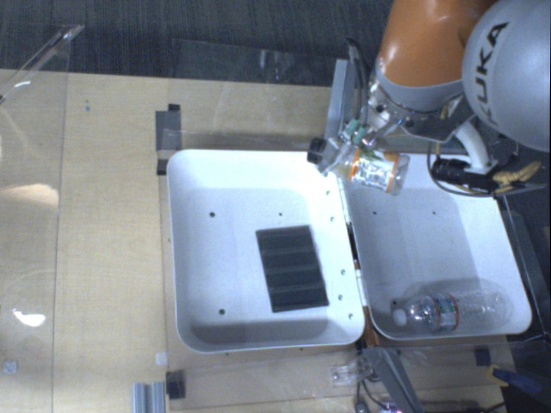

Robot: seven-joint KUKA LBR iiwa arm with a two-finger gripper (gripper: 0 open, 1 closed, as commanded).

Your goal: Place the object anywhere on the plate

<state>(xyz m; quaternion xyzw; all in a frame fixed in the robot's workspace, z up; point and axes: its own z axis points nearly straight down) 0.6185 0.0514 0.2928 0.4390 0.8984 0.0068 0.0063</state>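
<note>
Gripper (355, 144) sat over far edge of right bin (482, 222), near divide between bins. Orange pill bottle (377, 172) lay tilted between fingers, gripped. Dark ridged plate (293, 268) lay in left bin (202, 231), well apart. Clear plastic bottle (443, 309) lay on its side at right bin's near edge.

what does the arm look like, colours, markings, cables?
The arm has rounded grey shells with dark KUKA lettering and a glossy orange band above the wrist. Black cables loop beside it, one with a tan tag. The gripper is small, metallic and dark.
</note>
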